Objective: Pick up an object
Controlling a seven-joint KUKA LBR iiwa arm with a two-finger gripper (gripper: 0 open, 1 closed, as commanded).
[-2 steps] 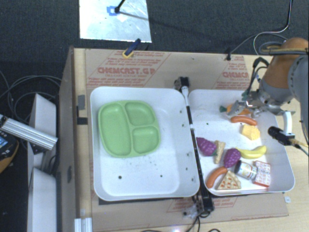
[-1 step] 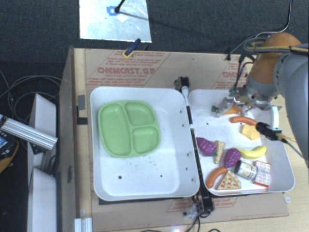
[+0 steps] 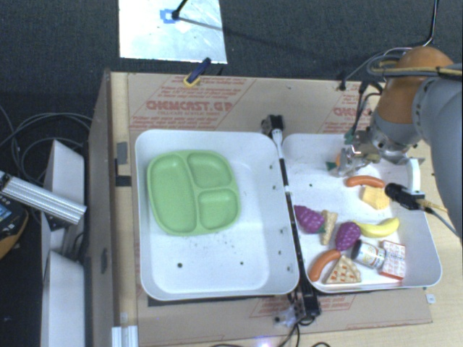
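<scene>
Camera view shows the claw (image 3: 350,157) low at the upper right of the frame, over the right bin (image 3: 311,150); I cannot tell its state. Its best chance is dropping straight onto one separate item, such as the smooth orange sausage (image 3: 364,181) just below. Lower down, glossy plastic grapes (image 3: 309,219) and a curved banana (image 3: 381,228) crowd together

Dark carpeted floor (image 3: 58,42) surrounds the desk (image 3: 217,96), whose brown board top bears red print. At eleven o'clock a shiny metal sheet (image 3: 170,20) lies flat. Black cables (image 3: 32,132) loop at nine o'clock.
</scene>
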